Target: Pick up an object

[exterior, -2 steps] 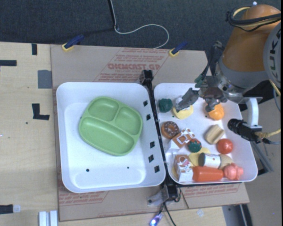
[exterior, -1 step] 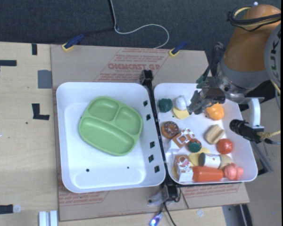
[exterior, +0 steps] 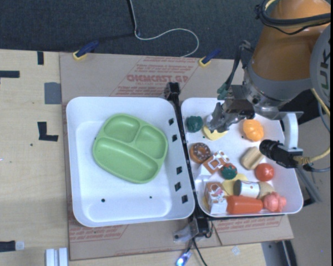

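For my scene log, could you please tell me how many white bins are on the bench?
2. The left bin holds a green divided plate; the right bin beside it holds the toy food, with the gripper above its far end.

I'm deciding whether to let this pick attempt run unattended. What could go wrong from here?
1. The gripper is low over a yellow piece beside a dark green toy; closing might nudge the neighbour or catch both.
2. That spot is near the divider between the bins, so a finger could strike the wall.
3. The right bin is crowded, so a slipped piece may scatter others.
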Controlling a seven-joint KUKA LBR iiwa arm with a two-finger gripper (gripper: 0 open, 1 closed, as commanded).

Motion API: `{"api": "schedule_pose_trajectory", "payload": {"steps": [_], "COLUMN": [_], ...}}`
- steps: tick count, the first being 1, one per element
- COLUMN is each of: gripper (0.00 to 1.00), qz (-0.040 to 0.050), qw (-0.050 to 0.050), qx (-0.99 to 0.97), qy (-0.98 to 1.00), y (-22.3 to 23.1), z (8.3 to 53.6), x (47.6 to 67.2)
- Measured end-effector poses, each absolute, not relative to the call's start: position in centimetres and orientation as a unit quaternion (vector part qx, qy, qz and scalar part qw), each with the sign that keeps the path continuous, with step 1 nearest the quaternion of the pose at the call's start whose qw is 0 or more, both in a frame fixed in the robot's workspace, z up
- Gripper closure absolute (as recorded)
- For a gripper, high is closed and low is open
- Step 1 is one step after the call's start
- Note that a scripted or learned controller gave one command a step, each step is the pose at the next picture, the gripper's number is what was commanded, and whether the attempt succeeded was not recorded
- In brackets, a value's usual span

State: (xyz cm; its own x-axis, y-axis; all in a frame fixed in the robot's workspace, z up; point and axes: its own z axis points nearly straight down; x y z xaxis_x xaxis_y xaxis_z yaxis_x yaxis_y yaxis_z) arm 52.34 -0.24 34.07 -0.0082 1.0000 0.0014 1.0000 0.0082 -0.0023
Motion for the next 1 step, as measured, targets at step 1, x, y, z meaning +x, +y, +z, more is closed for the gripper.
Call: {"api": "schedule_pose_trajectory", "payload": {"steps": [1], "gripper": [1.0], "qz": [0.0014], "qw": [0.002], "qx": [-0.703], "qy": [-0.711], "y": [6.16], "z": [37.49], "x": [48.32]}}
